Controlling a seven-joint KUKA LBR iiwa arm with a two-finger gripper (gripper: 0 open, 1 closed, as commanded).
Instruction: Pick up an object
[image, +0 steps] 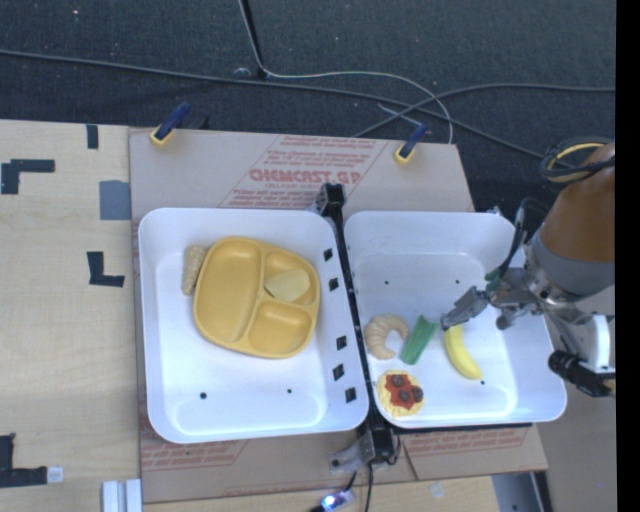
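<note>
Four small pieces for the taking, all close around banana (462, 352): green stick (417, 340) just left of banana, croissant (385, 335) left again and just beside the stick, pizza toy (402, 393) below-left of banana. Hangs just above banana, a little to its left: gripper (478, 306), open or closed impossible to tell at this slant.

Likely troubles, as judgement only:
- Coming down between banana and stick and closing on neither, or catching both and dropping one on the lift. Cause: the narrow gap between the two.
- Pushing banana right, toward the bin wall (540, 330) to its right, instead of pinching it. Cause: curved, smooth shape lying flat and apt to roll or slide out of a pinch.
- Scraping the bin floor before closing. Cause: low, flat pieces with little height to grip.
- Knocking stick into croissant and bunching the cluster tighter for any later try.

Writing: reads "CHEMCAST GP" in red on cardboard (300, 175), well above-left of banana, beyond the bins. Smaller red lines around it too fine to read. No readable label on banana or its neighbours.
</note>
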